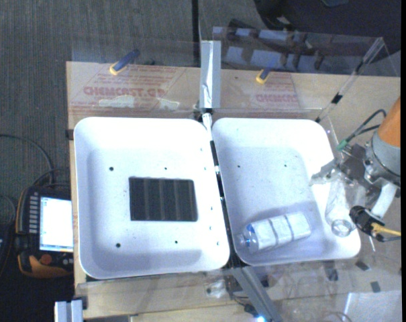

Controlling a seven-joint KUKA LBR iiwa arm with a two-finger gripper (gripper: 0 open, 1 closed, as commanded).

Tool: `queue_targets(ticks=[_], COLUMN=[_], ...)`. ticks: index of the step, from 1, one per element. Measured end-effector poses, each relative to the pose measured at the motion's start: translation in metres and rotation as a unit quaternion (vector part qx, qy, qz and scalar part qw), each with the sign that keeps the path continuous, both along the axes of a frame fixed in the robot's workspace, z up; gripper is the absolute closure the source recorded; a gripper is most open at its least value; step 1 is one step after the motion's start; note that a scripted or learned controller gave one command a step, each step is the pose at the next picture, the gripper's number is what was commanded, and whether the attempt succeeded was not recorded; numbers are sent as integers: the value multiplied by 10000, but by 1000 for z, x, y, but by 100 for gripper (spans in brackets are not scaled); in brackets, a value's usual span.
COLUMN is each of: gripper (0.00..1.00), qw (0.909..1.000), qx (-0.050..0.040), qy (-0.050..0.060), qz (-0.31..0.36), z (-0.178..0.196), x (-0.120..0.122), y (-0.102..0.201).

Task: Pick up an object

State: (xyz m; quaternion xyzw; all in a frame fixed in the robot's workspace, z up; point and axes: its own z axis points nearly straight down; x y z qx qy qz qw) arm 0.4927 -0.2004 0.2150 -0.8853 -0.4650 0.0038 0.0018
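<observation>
Two white bins side by side on the bench. Left bin [88,180] holds one dark rectangular ribbed pad [163,199], lying flat near the bin's middle, long side running left-right.

Right bin [270,136] holds a clear plastic water bottle [275,231], on its side near the front wall. Blue cap points left toward the divider between the bins; white label wraps the body. It is slightly tilted, with the cap end a bit lower in frame than the base end.

The arm comes in from the right, orange band at the frame edge. The gripper [347,173] sits over the right rim of the right bin, above and to the right of the bottle and apart from it. Cannot tell how the gripper is set: that area is a clutter of metal and clear plastic. Nothing visibly held.

A clear glass-like piece [339,210] sits at the right rim just below the gripper; it's transparent, so I can't tell what it is.
</observation>
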Motion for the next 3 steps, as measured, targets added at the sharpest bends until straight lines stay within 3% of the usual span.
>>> queue_targets(ticks=[1,2,3], gripper=[0,0,0], qw=[9962,9879,9834], qx=[11,9,3], qy=[-12,-8,-19], qz=[875,1548,1814], z=[-40,-24,50], x=[-8,5,-7], y=[14,41,38])
